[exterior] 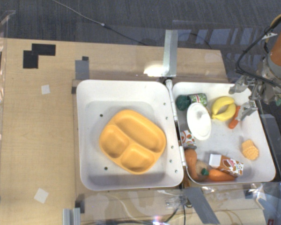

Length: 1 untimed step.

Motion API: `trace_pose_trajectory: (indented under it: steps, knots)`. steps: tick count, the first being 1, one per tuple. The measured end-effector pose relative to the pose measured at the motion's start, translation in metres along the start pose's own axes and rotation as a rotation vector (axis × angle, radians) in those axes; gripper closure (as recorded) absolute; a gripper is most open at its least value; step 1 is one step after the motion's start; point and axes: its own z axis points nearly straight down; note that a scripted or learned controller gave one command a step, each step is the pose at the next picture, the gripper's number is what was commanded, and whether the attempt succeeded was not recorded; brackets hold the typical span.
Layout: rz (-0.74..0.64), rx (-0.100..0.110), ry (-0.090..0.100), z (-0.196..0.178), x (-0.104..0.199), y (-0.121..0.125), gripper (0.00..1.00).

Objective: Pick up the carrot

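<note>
Two-finger grey claw (243, 99) up at the far right corner of the shallow white right bin (267, 165). Wide open, with nothing between the fingers. Hangs just beside a yellow banana (223, 107) and a small orange-red stick-shaped thing (233, 119).

Long orange carrot (220, 175) down at the near edge of the same bin, well apart from the claw. Lies flat, touching a small red and white carton (228, 165). Second orange carrot (191, 158) close by, against the left wall.

Also in there: round white bowl (199, 121), green can (191, 100), round orange cracker (249, 149).

Yellow plastic plate with three parts (132, 140) in the shallow white left bin (91, 97).
</note>
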Motion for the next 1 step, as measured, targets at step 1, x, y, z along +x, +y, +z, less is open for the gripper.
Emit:
trace_pose_trajectory:
  steps: [1]
  knots:
    - [-0.067,-0.003,0.009,0.1189,0.0455,-0.0158,0.00]
